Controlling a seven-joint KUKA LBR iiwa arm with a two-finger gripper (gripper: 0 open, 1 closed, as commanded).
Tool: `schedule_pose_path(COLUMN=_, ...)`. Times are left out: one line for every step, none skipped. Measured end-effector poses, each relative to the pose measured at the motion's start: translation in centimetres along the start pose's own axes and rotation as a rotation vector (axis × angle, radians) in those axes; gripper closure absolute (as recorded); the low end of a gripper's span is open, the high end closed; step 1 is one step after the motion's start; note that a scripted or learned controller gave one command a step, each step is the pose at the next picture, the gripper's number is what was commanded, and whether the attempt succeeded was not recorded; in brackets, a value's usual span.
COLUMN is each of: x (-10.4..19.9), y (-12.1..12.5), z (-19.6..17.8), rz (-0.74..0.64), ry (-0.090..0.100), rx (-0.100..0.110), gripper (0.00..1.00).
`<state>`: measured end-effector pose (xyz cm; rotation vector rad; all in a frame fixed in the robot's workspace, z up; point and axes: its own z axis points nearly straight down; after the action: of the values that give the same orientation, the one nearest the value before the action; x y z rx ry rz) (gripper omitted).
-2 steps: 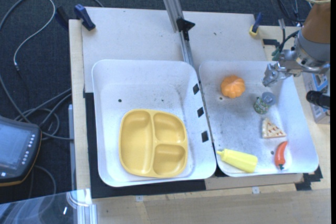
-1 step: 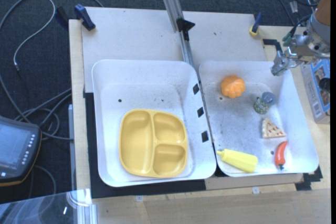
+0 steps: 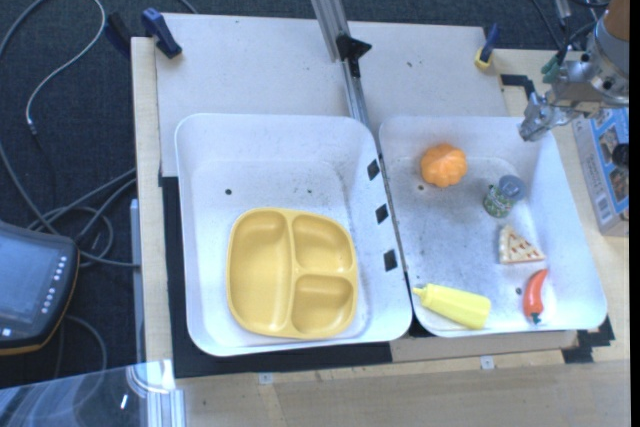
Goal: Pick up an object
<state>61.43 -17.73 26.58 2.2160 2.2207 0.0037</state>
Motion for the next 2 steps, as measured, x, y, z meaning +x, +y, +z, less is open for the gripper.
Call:
schedule_pose_path(x=4.9, y=-1.2, z=1.4, rz=-0.003, ry=0.005, rx=0.008, gripper=1.00)
schedule_pose_path(x=10.4, y=-2.5, z=0.5, rz=-0.005, ry=0.005, rx=0.007, gripper=1.00)
